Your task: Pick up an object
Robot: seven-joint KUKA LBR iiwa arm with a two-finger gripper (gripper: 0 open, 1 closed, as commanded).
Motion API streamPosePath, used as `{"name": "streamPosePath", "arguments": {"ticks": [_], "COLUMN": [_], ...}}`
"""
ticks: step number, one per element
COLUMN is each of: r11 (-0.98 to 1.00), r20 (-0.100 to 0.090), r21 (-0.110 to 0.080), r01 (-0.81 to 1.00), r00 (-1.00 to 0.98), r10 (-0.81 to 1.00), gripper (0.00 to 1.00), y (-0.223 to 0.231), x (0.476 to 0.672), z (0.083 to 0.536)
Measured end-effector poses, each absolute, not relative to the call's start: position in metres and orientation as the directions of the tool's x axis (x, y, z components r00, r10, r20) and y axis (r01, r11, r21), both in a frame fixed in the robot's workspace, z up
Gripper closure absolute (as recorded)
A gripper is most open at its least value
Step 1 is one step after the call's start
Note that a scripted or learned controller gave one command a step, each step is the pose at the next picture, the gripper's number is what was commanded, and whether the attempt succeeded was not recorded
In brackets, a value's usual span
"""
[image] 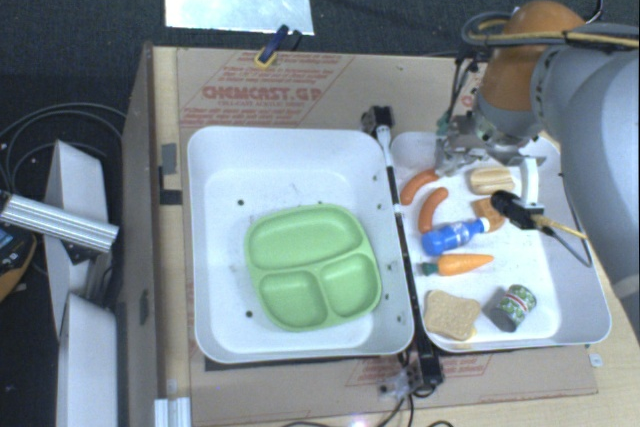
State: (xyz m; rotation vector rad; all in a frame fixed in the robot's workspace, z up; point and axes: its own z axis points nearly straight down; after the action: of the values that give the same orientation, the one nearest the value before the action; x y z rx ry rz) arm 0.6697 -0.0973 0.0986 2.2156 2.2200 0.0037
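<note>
Grey and orange, my arm (560,65) reaches in over the right bin (575,300); my hand (470,147) hangs at its far edge, grip unclear; below lie two sausages (432,206), one carrot (465,264), one bottle (452,236), one bread slice (452,313), one can (510,306); the left bin (220,175) holds one green tray (312,265).

Blue bottle (452,236) flat on its side among right-bin (575,320) food

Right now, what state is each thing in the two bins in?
Tray: flat in left bin, compartments bare.
Sausages: two, lying side by side in right bin.
Bottle: on its side.
Carrot: lying flat.
Bread: lying flat, near front edge.
Can: tipped over.
Bun: lying beside the arm's wrist.
</note>
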Motion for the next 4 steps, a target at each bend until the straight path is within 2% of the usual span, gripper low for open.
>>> {"name": "streamPosePath", "arguments": {"ticks": [1,2,3,4], "r11": [0.005,0.002,0.002,0.003], "r20": [0.0,0.0,-0.007,-0.001], "r21": [0.003,0.001,0.032,0.004], "r01": [1.0,1.0,0.999,1.0], "r00": [-0.005,-0.002,-0.001,-0.003], "r10": [1.0,1.0,1.0,1.0], "gripper": [0.0,0.0,0.0,0.0], "y": [-0.085,-0.089,-0.089,-0.116], "x": [0.669,0.639,0.624,0.669], "z": [0.117,0.109,0.097,0.104]}}
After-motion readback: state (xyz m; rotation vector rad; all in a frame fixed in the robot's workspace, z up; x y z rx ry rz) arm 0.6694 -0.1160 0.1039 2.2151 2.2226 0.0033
